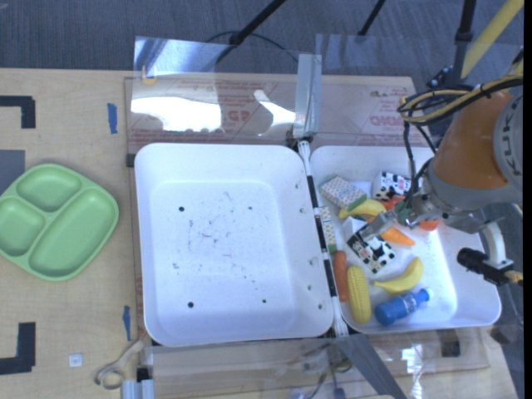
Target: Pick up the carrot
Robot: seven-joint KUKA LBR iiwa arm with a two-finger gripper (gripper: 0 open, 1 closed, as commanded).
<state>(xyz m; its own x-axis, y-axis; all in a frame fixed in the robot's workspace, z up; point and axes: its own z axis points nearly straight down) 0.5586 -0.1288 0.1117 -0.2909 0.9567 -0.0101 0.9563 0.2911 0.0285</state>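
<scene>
The carrot (340, 271) is lying in the right bin (474, 302), hard against its left wall, pointing up and down the view. Just beside it on the right the corn cob (358, 293) is resting, and past that a banana (400, 278) is curving above a blue bottle (402, 306). Above the carrot a black-and-white checkered block (371, 252) is sitting, with a small orange piece (397, 237) beside it and a second yellow banana (366, 209) higher up. A speckled box (342, 192) and a black-and-white toy (389, 184) are lying near the bin's far wall.

The gripper (407, 214) is hanging over the middle of the right bin, well up and right of the carrot and apart from it; how wide its fingers are standing cannot be told from here, and nothing can be made out between them. The arm (474, 152) is reaching in from the right.

The left bin (166, 173) is sitting alongside, and a green plate (54, 220) is lying on the bench (66, 98) to its left.
</scene>
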